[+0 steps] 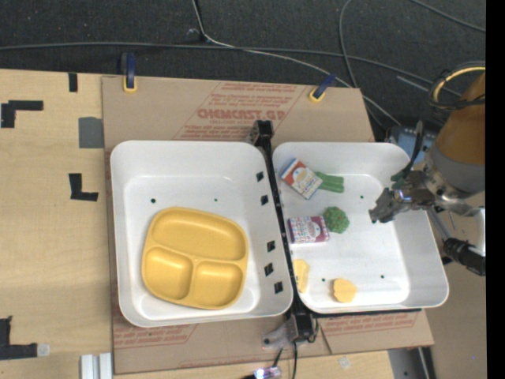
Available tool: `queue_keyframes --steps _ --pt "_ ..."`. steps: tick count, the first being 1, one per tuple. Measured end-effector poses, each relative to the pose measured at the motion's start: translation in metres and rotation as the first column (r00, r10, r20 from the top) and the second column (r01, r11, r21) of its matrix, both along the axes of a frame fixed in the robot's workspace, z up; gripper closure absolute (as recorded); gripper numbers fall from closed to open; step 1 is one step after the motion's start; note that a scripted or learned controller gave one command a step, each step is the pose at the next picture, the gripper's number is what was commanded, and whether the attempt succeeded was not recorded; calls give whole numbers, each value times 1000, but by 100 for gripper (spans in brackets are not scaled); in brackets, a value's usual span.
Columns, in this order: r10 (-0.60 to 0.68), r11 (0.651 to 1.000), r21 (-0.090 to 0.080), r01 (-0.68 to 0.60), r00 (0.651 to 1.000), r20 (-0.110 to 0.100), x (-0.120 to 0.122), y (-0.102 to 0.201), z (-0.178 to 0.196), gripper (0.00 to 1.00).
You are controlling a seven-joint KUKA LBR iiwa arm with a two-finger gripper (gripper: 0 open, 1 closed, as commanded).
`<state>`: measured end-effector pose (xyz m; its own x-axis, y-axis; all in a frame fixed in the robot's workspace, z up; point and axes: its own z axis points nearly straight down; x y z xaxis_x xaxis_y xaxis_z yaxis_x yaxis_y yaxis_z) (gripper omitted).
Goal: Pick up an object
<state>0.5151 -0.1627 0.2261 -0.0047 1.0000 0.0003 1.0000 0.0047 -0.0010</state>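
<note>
"CHEMCAST" printed in red on cardboard [237, 113], arm [461, 144] reached in over right bin [394, 164], gripper [384, 209] poised above its floor, finger spread not discernible.

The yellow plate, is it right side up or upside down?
Right side up. The plate lies flat in the left bin, and its three hollow sections face up, with nothing in them.

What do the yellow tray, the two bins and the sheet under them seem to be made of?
Yellow tray: probably moulded plastic, smooth with a soft sheen and rounded compartments. Left bin and right bin: likely thin white plastic, smooth and evenly coloured with rounded rims. Sheet: looks like cardboard, matte brown with red print.
</note>
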Motion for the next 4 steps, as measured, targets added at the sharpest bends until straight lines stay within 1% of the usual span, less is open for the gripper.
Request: queue_keyframes --steps 1,3,4 --pt "2 1000 1 -2 1000 1 9 48 8 100" --pt "3 1000 1 -3 1000 0 22 160 20 100" --pt "2 1000 1 -2 1000 0 31 212 24 100"
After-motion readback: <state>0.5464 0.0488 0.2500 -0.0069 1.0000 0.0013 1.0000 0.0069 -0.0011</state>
